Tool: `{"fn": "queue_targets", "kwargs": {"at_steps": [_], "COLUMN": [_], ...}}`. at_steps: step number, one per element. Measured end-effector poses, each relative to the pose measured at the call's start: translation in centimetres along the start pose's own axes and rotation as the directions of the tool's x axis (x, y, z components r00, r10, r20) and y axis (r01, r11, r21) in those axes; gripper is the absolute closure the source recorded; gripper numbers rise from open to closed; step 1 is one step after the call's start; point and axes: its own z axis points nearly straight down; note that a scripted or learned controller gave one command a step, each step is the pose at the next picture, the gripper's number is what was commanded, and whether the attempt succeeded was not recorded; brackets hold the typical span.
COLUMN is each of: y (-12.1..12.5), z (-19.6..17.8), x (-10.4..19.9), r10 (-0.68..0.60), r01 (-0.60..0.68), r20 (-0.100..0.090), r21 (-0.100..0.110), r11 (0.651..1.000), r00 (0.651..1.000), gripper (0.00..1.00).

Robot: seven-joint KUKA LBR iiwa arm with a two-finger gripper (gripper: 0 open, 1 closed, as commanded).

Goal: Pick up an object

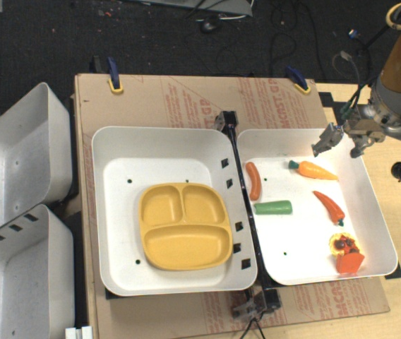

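The right bin (370, 210) holds several toy foods: an orange carrot (315, 169) at the back, a red sausage (254, 180) near the divider, a green cylinder (273, 207) in the middle, a red chili pepper (329, 206) to the right, and an orange-red piece (346, 253) in the front right corner. My gripper (342, 143) hovers above the bin's back right corner, just behind the carrot, with its two fingers spread apart and nothing between them.
The left bin (109, 210) holds a yellow divided plate (185, 225). Both bins rest on a cardboard-covered bench (186, 97). White bin-like shapes (17, 189) stand off the bench at the left. Cables lie on the dark floor behind.
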Motion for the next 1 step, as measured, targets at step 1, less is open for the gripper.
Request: {"fn": "queue_targets", "kwargs": {"at_steps": [1], "y": [0.23], "z": [-0.6], "x": [0.02], "r10": [-0.002], "r01": [0.002], "r20": [0.002], "r21": [-0.011], "r11": [1.0], "r00": [1.0], "gripper": [0.0]}}
